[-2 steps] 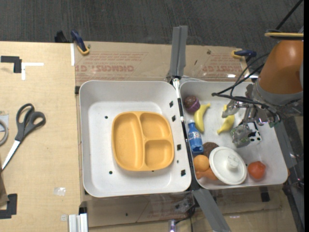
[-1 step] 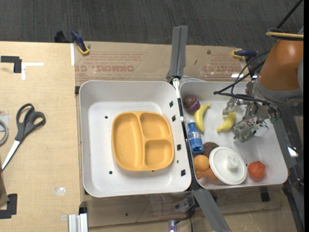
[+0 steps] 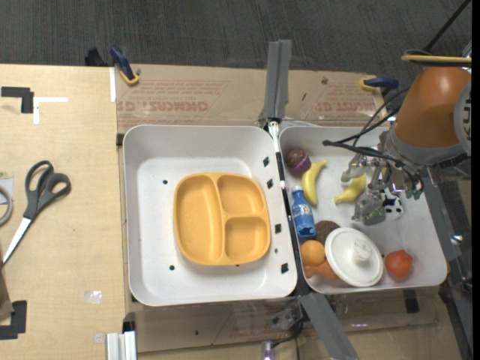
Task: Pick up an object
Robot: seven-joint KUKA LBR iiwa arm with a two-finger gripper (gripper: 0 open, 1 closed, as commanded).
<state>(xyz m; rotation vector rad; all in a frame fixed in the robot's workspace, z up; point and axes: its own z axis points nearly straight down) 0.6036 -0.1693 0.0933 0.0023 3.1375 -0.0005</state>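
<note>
Two white bins side by side, and all the action is over on the right. Starting at the far left, a pair of scissors (image 3: 39, 190) lies on the bare bench, well out of it. Next, the left bin (image 3: 142, 223) carries a yellow divided plate (image 3: 223, 218) sitting square in its middle, nobody near it.

Across the divider now, into the right bin (image 3: 431, 265), and it's crowded. Up by the divider there's a dark purple fruit (image 3: 298, 160), with a banana (image 3: 311, 181) curving just beside it and a small blue bottle (image 3: 302, 214) lying below that. Further down, an orange (image 3: 313, 253) tucks against a white lidded bowl (image 3: 354, 256), something brown peeking between bottle and bowl, and a red tomato-like ball (image 3: 399, 264) sits near the front right corner.

And here's the arm, orange band and all, reaching in from the right. The gripper (image 3: 371, 201) hangs low over the bin's middle, right by a second yellow piece (image 3: 351, 191), maybe another banana. It's a tangle of metal and cable down there, and I honestly cannot tell whether the claw is wide or narrow, or whether it has anything.

I'd call this the grasp attempt itself, nothing lifted yet. Next it needs a firm close on that yellow piece, then a straight lift clear of the neighbours.
</note>
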